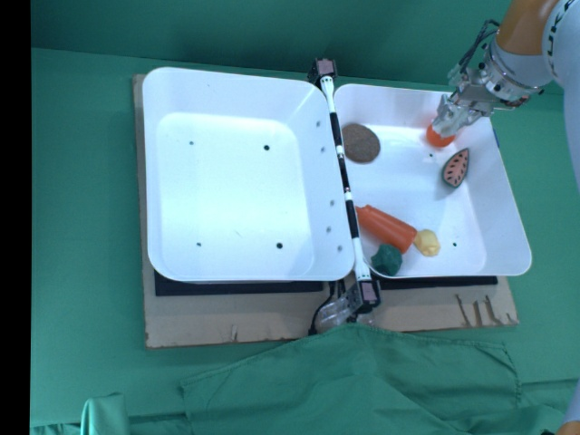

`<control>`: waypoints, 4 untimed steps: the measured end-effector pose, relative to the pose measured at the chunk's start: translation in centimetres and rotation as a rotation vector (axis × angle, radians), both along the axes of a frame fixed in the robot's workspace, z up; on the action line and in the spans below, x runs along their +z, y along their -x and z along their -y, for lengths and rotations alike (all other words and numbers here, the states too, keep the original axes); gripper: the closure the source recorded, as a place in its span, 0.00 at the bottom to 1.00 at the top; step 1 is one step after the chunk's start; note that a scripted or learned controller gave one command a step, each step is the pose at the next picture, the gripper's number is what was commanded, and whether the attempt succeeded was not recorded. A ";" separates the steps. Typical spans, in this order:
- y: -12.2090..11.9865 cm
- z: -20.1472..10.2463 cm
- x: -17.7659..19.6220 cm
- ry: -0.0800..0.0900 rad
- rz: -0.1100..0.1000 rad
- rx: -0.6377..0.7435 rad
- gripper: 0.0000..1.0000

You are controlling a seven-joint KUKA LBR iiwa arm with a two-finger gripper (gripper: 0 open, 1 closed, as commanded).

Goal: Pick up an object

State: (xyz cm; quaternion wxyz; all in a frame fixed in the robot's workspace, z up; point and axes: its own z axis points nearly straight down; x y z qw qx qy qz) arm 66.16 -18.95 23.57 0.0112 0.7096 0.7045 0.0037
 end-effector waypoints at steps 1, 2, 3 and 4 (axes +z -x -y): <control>1.6 -1.0 -1.3 -0.008 -0.020 0.003 1.00; 4.3 -0.9 -2.1 -0.008 -0.020 0.002 1.00; 5.8 -0.9 -3.9 -0.008 -0.020 0.003 1.00; 9.6 -0.2 -0.8 -0.009 -0.017 0.002 1.00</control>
